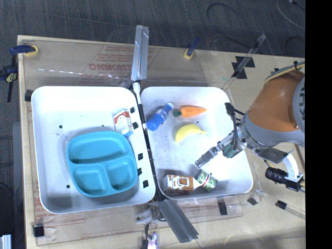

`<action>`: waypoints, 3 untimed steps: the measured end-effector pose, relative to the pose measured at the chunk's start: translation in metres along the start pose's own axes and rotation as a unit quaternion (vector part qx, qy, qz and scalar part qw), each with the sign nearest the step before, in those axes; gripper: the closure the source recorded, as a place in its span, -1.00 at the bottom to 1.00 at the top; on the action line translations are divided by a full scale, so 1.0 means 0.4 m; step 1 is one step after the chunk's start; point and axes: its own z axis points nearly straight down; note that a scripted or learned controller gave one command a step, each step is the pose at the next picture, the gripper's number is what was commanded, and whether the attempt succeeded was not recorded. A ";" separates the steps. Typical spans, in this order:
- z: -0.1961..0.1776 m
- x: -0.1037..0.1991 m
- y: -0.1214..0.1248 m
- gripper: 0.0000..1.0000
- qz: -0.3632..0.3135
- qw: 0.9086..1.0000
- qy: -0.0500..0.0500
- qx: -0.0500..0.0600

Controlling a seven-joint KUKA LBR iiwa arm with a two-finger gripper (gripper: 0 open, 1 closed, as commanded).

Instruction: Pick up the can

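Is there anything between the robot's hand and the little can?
No. In the camera view the hand hovers just above the can, with bare white bin floor between them.

Camera view: single fixed camera above bench (207, 56), looking down at a slant; both bins, left (46, 154) and right (207, 95), fully framed; arm (275, 110) enters from right.

Green-and-red can (206, 181) lies tipped at right bin's (240, 139) near edge.
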 end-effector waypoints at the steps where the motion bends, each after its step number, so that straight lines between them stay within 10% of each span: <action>1: 0.202 0.003 0.005 -1.00 0.004 1.000 0.000 -0.001; 3: 0.202 0.002 0.004 -1.00 0.004 1.000 0.000 -0.001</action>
